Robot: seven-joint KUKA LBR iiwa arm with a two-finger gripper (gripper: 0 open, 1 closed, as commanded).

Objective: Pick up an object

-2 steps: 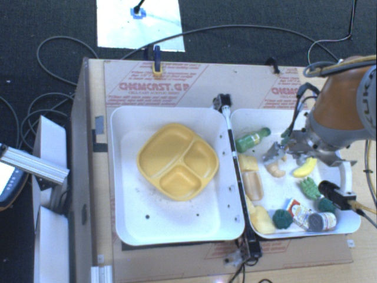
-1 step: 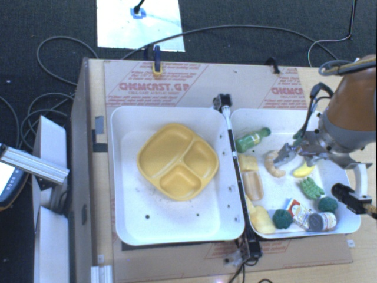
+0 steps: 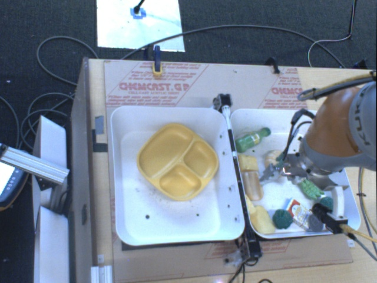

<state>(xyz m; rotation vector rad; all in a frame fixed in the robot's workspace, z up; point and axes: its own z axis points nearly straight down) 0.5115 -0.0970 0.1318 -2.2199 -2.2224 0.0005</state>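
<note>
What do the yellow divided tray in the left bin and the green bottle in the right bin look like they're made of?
Yellow tray: likely moulded plastic, matte, uniform colour with soft rounded compartments. Green bottle: probably glossy, translucent plastic, with a bright highlight; glass can't be ruled out.

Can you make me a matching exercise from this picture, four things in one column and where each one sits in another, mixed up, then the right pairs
Things:
1. yellow divided plate
2. green bottle
3. dark green round object
4. gripper

Places:
A. right bin, near front edge
B. left bin, middle
C. above the middle of the right bin
D. right bin, back, beside the divider

Pairs: 1-B, 2-D, 3-A, 4-C
</note>
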